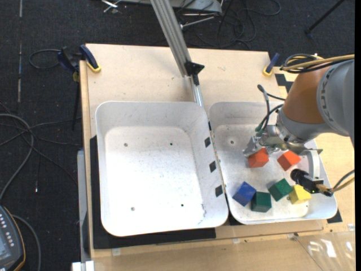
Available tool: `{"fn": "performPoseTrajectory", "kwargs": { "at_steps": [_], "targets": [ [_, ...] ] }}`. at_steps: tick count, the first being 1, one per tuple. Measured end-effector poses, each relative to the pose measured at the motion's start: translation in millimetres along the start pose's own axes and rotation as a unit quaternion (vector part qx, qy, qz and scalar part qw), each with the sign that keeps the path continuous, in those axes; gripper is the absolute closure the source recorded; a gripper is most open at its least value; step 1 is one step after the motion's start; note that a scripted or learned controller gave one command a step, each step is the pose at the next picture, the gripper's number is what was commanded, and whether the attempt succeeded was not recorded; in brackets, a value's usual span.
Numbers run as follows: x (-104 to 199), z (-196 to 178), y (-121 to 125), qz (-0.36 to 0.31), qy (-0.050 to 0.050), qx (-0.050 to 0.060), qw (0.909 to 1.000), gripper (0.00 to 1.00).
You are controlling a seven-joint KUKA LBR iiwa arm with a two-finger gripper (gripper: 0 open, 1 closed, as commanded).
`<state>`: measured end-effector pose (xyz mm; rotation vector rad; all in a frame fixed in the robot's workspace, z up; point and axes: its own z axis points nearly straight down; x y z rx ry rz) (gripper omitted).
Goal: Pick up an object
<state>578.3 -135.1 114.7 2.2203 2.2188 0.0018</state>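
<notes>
Orange-red plastic cube [258, 158] in right white bin [225, 151]: approach step; jaws state can't tell; next: descend, close.

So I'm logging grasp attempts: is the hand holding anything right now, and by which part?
Cannot be told. The hand is low in the right bin, right at an orange block, but a grip on it isn't visible.

A pale wooden bench top [146, 75] is resting on dark speckled carpet flooring [39, 16]. Black cables [22, 129] are trailing at nine o'clock. A grey aluminium strut [169, 27] is slanting in from twelve o'clock.
</notes>
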Motion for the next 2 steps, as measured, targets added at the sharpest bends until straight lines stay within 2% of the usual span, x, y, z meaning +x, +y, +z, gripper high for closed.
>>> {"fn": "performPoseTrajectory", "kwargs": {
  "at_steps": [1,2],
  "targets": [
    [102.7,-84.4,12.9,-0.006,0.002,-0.002,1.0,1.0],
    [176.3,-80.1,24.7,-0.005,0.002,0.001,1.0,1.0]
  ]
}}
